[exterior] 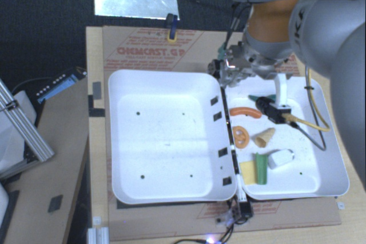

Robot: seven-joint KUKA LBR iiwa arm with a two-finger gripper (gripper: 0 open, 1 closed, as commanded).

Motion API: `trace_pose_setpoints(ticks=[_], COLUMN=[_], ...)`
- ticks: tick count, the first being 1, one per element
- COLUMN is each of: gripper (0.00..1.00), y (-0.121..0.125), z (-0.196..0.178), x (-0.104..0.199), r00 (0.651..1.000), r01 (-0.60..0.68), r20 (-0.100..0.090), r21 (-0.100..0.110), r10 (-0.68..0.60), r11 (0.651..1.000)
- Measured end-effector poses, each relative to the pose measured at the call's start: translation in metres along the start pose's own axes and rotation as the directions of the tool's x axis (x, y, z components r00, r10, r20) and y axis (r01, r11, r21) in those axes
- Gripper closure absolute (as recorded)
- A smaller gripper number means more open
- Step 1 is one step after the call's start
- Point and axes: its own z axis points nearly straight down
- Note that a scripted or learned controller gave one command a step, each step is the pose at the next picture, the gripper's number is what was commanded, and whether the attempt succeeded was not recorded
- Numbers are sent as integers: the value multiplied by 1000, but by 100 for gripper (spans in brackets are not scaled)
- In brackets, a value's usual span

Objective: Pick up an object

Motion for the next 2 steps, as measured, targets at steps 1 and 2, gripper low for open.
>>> trace_pose_setpoints(ticks=[1, 2], gripper=[100, 100], y=[-33, -4], z=[60, 99], x=[21, 99], r00=[1000, 1000], r01=[-12, -8], r20=[6, 4], r21=[26, 22], r10=[12, 8], r11=[1000, 1000])
